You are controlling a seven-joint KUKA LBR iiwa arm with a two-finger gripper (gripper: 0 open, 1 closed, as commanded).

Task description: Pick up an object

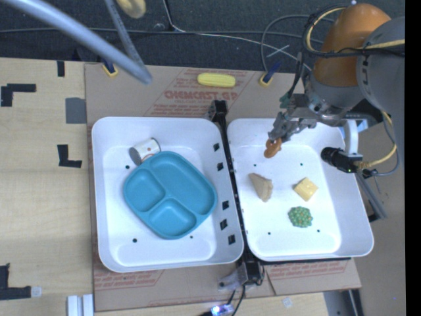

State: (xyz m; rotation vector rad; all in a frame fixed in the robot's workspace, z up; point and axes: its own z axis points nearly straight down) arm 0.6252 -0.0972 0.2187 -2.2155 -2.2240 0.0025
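My gripper [275, 142] hangs over the back left part of the right bin [348, 242], reaching in from the right. A small orange-brown piece [271, 151] sits between its fingertips, and the fingers are shut on it. Lower in the same bin lie a beige wedge [262, 186], a yellow block [305, 189] and a green knobbly ball [300, 216], all apart from the gripper.
The left bin [108, 242] holds a blue divided plate [170, 193] and a small tipped cup [145, 151] behind it. A yellow oblong piece [216, 79] lies on the cardboard behind the bins. A black fitting [339, 158] with cables juts over the right bin's right side.
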